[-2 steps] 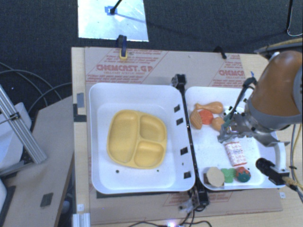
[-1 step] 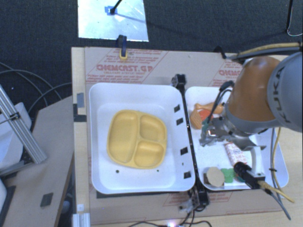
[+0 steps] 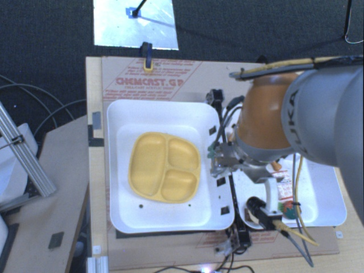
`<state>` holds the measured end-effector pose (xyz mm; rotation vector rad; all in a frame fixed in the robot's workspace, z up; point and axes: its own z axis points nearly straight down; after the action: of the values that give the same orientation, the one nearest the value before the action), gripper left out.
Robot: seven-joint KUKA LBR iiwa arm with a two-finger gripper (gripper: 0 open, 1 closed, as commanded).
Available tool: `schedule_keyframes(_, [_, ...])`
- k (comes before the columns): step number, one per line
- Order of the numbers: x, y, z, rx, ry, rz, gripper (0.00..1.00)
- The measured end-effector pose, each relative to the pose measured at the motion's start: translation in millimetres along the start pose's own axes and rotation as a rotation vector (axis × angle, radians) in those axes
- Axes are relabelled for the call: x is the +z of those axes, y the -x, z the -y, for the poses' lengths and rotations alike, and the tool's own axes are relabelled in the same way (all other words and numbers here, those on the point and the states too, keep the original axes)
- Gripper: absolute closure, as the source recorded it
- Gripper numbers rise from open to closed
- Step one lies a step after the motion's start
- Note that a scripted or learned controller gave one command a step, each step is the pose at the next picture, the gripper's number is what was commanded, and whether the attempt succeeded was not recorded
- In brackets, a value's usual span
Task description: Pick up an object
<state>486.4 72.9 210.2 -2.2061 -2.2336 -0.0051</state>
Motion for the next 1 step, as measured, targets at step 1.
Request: schedule_keyframes(1, [-23.5,49.5,-72.9,0.014,0.009,0.006,1.0])
